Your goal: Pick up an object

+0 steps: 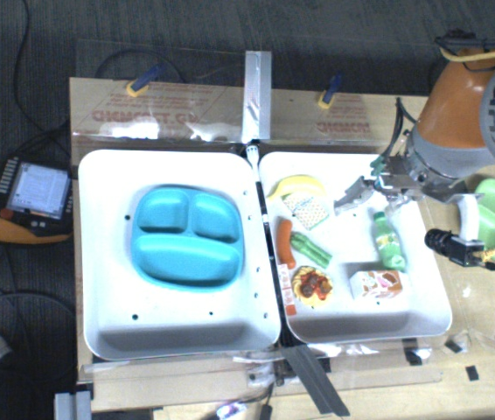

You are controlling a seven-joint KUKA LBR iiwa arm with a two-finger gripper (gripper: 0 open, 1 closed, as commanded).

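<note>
My gripper [370, 199] hangs over the back of the right bin [431, 309], open, with nothing between its fingers. Just in front of it a green bottle [388, 242] lies on the bin floor. A white and red carton [376, 283] sits nearer the front. To the left lie a yellow banana [295, 185], a pale patterned packet [310, 209], an orange carrot [284, 241], a green vegetable [311, 250] and a small pizza [310, 283].
The left bin [108, 322] holds a blue divided plate [187, 235]. The grey and orange arm [462, 112] reaches in from the right, over the right bin's far corner. A raised divider [263, 252] separates the two bins.
</note>
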